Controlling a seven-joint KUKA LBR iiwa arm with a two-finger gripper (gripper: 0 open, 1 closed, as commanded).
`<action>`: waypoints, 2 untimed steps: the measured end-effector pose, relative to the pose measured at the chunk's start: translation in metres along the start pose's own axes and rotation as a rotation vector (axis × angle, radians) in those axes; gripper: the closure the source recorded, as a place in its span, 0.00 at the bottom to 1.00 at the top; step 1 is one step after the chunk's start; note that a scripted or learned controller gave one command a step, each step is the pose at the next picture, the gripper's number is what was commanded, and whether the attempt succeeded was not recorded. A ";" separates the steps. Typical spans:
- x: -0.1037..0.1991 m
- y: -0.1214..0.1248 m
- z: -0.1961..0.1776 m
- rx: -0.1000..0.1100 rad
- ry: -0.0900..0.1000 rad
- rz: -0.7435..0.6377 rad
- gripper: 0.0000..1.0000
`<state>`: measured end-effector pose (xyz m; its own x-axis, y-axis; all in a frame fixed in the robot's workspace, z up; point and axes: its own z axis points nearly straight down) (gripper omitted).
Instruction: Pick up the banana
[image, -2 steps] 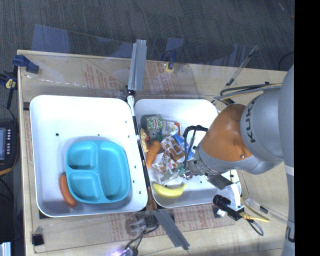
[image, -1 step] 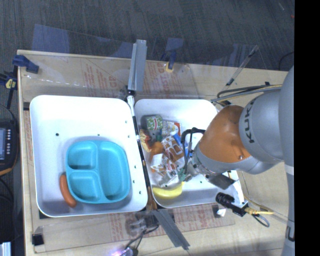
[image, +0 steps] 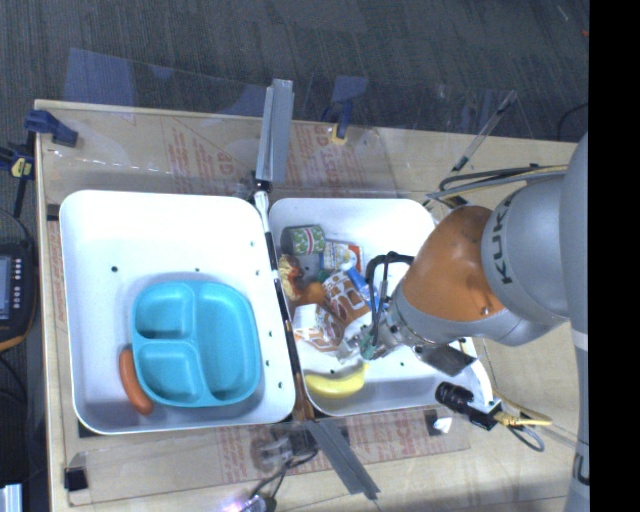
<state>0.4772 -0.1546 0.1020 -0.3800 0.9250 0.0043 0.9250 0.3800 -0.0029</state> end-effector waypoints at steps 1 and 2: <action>0.000 0.000 0.000 0.000 0.000 -0.001 0.00; 0.021 0.008 0.011 -0.001 -0.001 -0.032 0.00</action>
<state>0.4767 -0.1324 0.0914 -0.4096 0.9123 0.0033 0.9123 0.4096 -0.0023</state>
